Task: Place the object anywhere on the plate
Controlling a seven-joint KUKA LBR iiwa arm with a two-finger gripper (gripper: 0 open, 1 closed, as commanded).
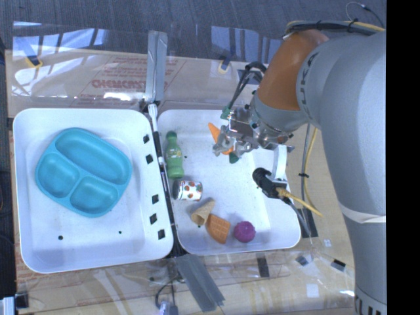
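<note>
Right white bin (197, 245): tool (230, 148), grip state unclear, right beside orange carrot (215, 132).

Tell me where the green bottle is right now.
The green bottle lies in the right bin, against its left wall beside the divider, just above the small spotted can.

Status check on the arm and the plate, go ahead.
Gripper low in right bin, over an orange carrot-like piece; grasp unconfirmed. Blue divided plate in left bin, nothing on it. Bin walls between them.
</note>
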